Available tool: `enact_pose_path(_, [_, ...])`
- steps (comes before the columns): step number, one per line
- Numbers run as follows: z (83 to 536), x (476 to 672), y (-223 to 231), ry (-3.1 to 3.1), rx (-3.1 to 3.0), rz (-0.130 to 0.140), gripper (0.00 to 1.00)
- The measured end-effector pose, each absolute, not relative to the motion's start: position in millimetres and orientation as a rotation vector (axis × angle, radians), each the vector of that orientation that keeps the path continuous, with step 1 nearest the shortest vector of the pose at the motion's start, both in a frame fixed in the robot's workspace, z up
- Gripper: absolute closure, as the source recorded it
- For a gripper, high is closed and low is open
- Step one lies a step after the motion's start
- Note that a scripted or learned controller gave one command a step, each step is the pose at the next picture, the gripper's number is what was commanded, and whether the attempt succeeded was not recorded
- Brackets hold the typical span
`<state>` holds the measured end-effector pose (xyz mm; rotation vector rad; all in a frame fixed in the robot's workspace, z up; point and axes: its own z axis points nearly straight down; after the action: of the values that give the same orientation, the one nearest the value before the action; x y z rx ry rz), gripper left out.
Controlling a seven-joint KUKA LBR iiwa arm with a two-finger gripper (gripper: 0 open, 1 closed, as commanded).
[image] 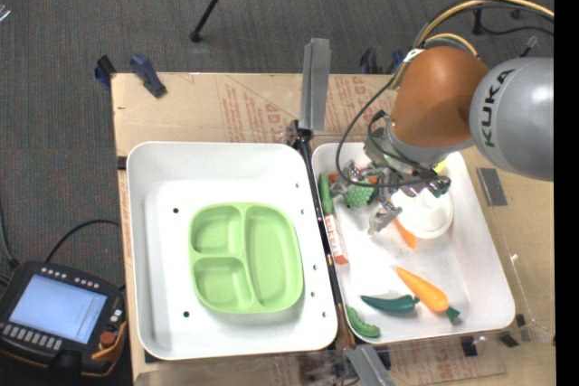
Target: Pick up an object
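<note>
Teach pendant (61, 314): seen at the lower left, lying on the floor beside the table (208, 108), its screen lit.
Left bin (145, 194): a white bin, set on the table, in which a green divided plate (246, 259) with three compartments is laid flat.
Divider (315, 95): a grey upright post is placed at the far end between the two bins.
Right bin (479, 276): a white bin, just beside the left one, in which several toy foods are scattered.
Green pod (362, 322): placed at the near left corner of the right bin.
Dark green pepper (391, 304): laid just beside a carrot (423, 289) in the near part of the right bin.
White cup (431, 214): seen at the far right of the right bin, partly hidden by the arm.
Green berry-like toy (359, 193): located in the far part of the right bin, under the end effector.
End effector (384, 194): lowered into the far part of the right bin; whether it is spread or closed cannot be told.
Arm (493, 108): reached in from the right, its orange band above the wrist.
</note>
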<state>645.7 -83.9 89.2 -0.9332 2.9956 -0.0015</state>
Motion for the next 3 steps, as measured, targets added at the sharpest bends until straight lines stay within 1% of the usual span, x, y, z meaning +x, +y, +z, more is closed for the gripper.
enact_pose_path(1, [99.7,646.8,-83.2,2.993,-0.923,0.004,1.00])
enact_pose_path(2, [193.8,647.0,-75.0,3.049,-0.699,-0.003,1.00])
enact_pose_path(3, [260.5,646.1,-54.1,3.097,-0.463,0.000,1.00])
